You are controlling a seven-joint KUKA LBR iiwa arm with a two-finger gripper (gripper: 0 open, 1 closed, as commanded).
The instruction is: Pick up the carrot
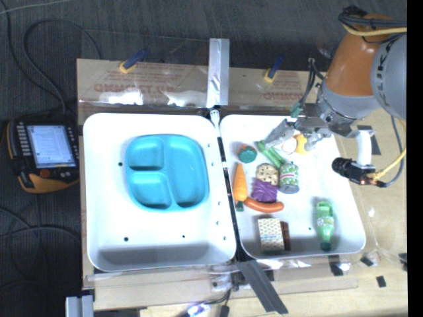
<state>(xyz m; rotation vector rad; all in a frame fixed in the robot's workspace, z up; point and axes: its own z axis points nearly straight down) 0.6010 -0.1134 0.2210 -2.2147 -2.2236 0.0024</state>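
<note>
Carrot (240,183) lies well left (and below) of hand (295,132).

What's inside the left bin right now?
The left bin holds a blue divided tray. Its compartments look bare. Whatever lies beneath the tray is covered.

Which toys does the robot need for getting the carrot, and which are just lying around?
Needed:
carrot
end effector

Just lying around:
blue tray
green bottle
purple toy
hot dog
teal round toy
</note>
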